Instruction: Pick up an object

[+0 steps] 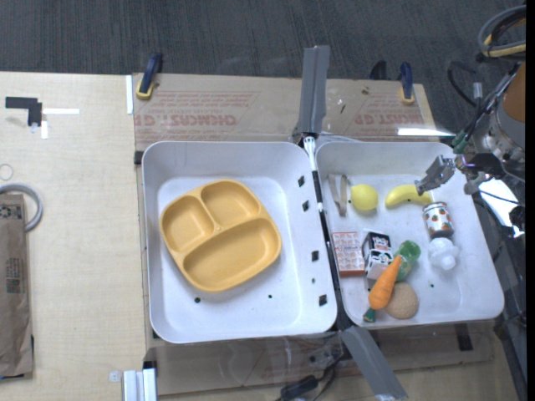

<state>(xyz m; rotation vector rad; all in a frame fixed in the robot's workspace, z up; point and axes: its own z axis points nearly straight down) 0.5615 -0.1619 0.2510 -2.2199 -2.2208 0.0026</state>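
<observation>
My gripper [456, 178] hangs over the back right corner of the right bin [481, 307]. It is open, with nothing between its fingers. Just left of one fingertip [435, 174] lies a yellow banana [407, 195], and a yellow lemon [364, 197] sits further left. A small printed can [437, 220] stands just in front of the gripper. Nearer the front are a white piece [443, 256], a carrot [384, 284], a green piece [408, 251], a brown ball [403, 302], a red box [347, 253] and a black-and-white box [379, 245].
The left bin [159, 307] holds a yellow divided plate [221, 234]. Two thin sticks [338, 195] lie by the right bin's left wall. A grey divider post [313, 90] rises between the bins at the back. Cables [501, 44] hang at the far right.
</observation>
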